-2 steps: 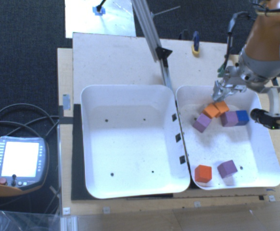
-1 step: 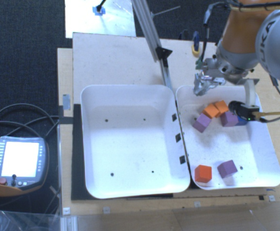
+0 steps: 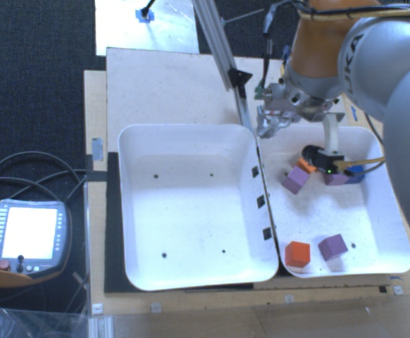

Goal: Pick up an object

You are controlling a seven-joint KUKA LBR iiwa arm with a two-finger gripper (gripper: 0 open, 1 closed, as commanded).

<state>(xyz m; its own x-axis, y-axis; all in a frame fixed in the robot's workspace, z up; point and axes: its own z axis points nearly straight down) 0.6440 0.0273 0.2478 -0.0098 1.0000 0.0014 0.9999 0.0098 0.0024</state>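
My gripper point(image 3: 268, 127) hangs over the far left corner of the right bin point(image 3: 395, 248), close to the wall shared by the two bins. In that bin a purple block point(image 3: 296, 179) lies beside a small orange block point(image 3: 306, 166), just right of and nearer than the gripper. A second purple block point(image 3: 337, 179) and a blue piece point(image 3: 356, 177) lie further right. An orange cube point(image 3: 297, 253) and a purple cube point(image 3: 332, 246) sit near the bin's front edge. I see no object in the gripper.
The left bin point(image 3: 131, 259) stands beside the right one, with black tabs point(image 3: 261, 201) on the shared wall. A slanted metal pole point(image 3: 219, 41) ends at the bins' far junction. A black device with a green light point(image 3: 320, 157) and cables hangs under the wrist. A teach pendant point(image 3: 25, 238) lies at the far left.
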